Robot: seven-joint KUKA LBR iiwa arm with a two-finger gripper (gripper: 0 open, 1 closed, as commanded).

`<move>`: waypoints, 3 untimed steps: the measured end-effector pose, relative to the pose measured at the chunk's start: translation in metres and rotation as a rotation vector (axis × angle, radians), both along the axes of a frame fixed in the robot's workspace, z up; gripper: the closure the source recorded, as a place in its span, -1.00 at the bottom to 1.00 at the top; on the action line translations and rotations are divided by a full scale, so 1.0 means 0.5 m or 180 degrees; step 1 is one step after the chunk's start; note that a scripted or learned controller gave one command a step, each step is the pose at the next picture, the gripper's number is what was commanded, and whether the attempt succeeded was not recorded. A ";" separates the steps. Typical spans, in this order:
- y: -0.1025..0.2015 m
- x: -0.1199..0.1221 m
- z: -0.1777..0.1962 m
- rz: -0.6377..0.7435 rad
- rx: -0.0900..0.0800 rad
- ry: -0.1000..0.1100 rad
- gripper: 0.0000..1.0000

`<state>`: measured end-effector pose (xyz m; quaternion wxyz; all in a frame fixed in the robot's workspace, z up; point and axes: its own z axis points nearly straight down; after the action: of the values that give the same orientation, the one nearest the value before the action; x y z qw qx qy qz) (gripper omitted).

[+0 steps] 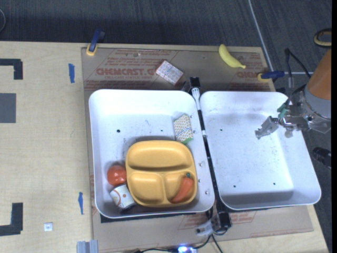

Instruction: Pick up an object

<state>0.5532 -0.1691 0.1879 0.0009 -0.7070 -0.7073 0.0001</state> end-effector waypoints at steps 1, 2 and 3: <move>-0.075 0.119 -0.032 0.0002 -0.0006 -0.0009 -1.00; -0.087 0.223 -0.163 0.0019 0.0021 -0.0029 -1.00; -0.110 0.228 -0.129 0.0017 -0.0084 -0.0095 1.00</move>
<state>0.6673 -0.2242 0.1233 -0.0190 -0.7050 -0.7090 -0.0012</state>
